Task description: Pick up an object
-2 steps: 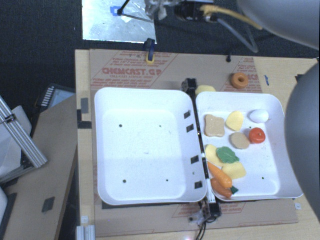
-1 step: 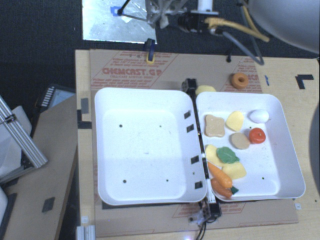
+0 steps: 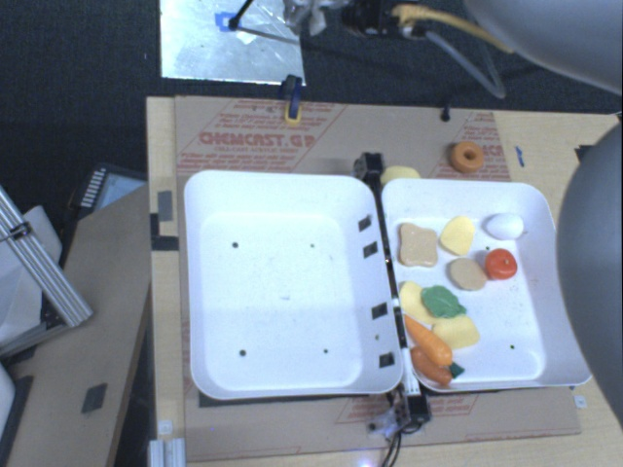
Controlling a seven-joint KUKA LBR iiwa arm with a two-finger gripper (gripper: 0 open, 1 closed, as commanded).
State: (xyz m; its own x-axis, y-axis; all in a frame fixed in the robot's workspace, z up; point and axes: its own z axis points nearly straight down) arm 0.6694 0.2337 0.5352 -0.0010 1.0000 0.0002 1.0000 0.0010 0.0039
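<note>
Two shallow white bins are seen side by side on the counter (image 3: 243, 129) in the camera view. The left bin (image 3: 209, 212) is bordered on its right by the right bin (image 3: 531, 358), which holds a cluster of toy foods. A slice of toast (image 3: 419, 245) lies near the divider, with a yellow piece (image 3: 458, 234) just beside it and a white egg (image 3: 503, 226) further right. A red tomato (image 3: 500, 263) is touching a tan round piece (image 3: 467, 274). Lower down, a green leafy piece (image 3: 443, 302) rests on yellow pieces (image 3: 456, 333), and a carrot (image 3: 428, 341) lies along the divider. A doughnut (image 3: 467, 157) sits on the counter beyond the right bin, well apart from the rest. The gripper (image 3: 313, 8) is seen at the top edge, above a shiny metal sheet (image 3: 219, 27) and well apart from both bins. Nothing is seen between its fingers, but whether they are open or closed cannot be told, as they are blurred.
</note>
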